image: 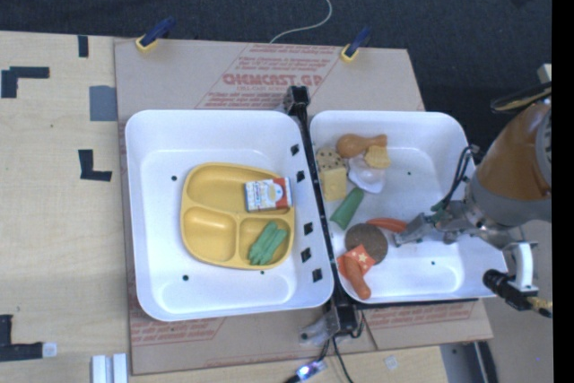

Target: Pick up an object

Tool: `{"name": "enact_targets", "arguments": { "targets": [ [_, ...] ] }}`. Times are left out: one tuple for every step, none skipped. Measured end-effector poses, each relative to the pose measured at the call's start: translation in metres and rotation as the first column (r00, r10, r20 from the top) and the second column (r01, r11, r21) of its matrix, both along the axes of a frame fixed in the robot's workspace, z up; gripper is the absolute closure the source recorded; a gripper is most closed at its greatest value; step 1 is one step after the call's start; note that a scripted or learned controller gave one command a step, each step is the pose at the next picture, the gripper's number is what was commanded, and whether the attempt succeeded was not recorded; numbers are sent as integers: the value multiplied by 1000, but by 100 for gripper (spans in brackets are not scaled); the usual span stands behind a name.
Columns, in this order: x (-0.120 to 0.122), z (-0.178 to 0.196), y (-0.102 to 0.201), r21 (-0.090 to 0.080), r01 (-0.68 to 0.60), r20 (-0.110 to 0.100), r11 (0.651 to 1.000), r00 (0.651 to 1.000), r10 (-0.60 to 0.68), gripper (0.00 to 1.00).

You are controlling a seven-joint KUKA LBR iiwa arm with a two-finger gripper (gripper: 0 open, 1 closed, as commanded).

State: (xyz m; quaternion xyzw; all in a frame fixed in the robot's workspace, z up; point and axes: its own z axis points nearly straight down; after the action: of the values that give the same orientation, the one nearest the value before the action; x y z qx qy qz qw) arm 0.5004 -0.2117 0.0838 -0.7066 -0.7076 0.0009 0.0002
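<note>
— Gripper (414, 231) status?
— Low in the right bin (439, 278), beside the brown disc (366, 240); grasp unclear.
— Left bin (152, 193)?
— Yellow tray (211, 224) holding a small carton (266, 194) and green pods (267, 243).

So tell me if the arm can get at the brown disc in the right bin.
Probably yes. The end effector is low in the right bin, just right of the brown disc. Only a thin red piece lies between them.
</note>
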Motion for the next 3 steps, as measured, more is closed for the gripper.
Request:
{"name": "enact_targets", "arguments": {
  "targets": [
    [1, 12, 0, -2, 0, 2, 1000, 1000, 0, 100],
    [6, 62, -10, -1, 1, 5, 1000, 1000, -1, 100],
    [2, 107, -5, 0, 0, 4, 1000, 1000, 0, 100]
  ]
}}
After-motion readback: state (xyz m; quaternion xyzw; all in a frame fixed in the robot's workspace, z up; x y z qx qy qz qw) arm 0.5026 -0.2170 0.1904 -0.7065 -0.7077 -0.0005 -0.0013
